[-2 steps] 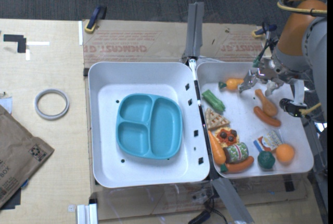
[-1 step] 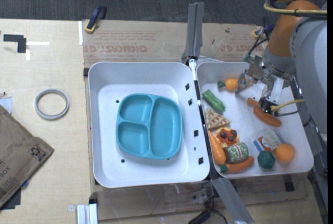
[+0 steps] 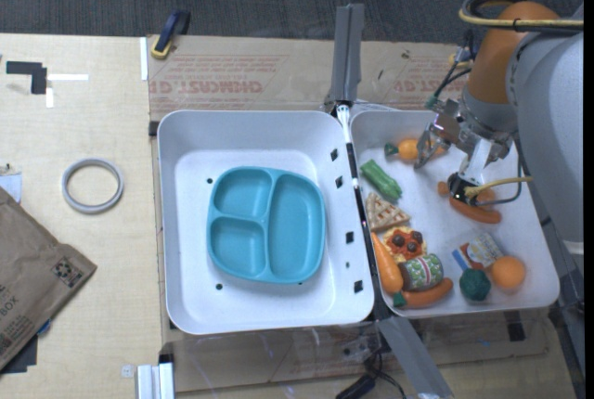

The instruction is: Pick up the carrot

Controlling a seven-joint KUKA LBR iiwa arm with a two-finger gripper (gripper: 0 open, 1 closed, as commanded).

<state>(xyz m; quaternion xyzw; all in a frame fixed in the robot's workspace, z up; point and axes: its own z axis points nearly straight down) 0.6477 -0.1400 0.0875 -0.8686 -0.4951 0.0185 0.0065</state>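
Overhead view of two white bins: the claw (image 3: 430, 148) points down in the far part of the right bin (image 3: 422, 193), just beside a small round orange fruit (image 3: 406, 148) on the view's left. You can't tell from this angle whether the claw is apart or together. The carrot (image 3: 388, 265) lies well apart from the claw, nearer the camera & slightly view-left. It runs lengthwise along the bin's wall, hemmed in by a pizza slice (image 3: 401, 239), so it's prob. only approachable from above, w/ little side room.
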